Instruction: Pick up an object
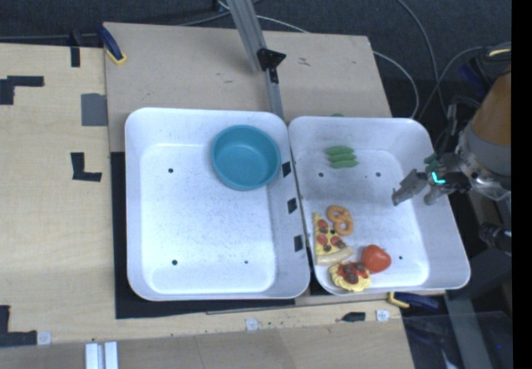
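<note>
Claw (413,190) over rt bin (416,136): 5 food toys; 1 bowl (245,157) left

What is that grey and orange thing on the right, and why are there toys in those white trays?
That is a robot arm, and this picture comes from one camera up above the bench, looking down at a slant. The arm reaches in from the right side. At its end is its hand, which has two fingers for pinching things. The hand hangs over the right edge of the right tray, and nothing sits between its fingers. The left tray has a blue bowl in it. The right tray has toy food: a green pea pod, a little pretzel, a pizza slice, a red tomato and another small yellow and red piece. The robot's job is to pick one of them up.
</note>
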`<state>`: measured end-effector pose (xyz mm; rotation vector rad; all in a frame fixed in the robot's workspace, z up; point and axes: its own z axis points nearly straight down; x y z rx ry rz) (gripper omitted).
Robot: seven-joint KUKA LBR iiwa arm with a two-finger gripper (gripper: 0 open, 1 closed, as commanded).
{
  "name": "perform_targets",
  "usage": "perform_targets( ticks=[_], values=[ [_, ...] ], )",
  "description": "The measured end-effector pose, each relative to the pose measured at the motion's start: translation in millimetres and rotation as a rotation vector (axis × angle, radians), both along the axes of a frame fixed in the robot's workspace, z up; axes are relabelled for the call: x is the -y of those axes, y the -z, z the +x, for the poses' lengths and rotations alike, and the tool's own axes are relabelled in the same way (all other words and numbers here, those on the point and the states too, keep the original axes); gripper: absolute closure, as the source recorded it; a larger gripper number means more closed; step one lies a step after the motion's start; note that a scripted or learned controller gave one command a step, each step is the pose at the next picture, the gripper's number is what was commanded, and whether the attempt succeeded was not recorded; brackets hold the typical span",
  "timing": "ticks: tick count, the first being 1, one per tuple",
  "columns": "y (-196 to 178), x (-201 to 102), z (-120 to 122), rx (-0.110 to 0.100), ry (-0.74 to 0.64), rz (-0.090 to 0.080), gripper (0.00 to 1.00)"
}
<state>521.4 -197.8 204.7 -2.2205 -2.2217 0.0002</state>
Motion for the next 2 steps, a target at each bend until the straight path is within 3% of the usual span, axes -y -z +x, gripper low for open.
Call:
perform_targets(
  ticks=[1, 2],
  values=[
    [0.0, 0.0, 0.0, 0.000, 0.000, 0.000, 0.00],
    [44.3, -6.4, -2.3, -0.004, 0.000, 0.001, 0.00]
  ],
)
